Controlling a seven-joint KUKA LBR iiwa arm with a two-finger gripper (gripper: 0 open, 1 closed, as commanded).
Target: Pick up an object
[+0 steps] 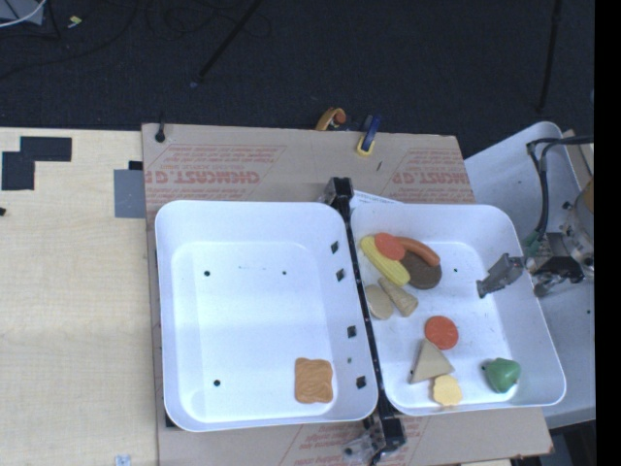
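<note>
Toast-like tile (313, 380) lies near the left bin's (184, 260) front edge; gripper (502, 274), apparently empty, its opening unclear, hovers at the right bin's (529, 250) right edge, approach pending toward the clustered toys (403, 265).

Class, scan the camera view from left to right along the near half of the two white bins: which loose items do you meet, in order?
Tan waffle-like square in the left bin → beige triangular wedge → small yellow round piece → green rounded pepper-like object in the right bin.
</note>
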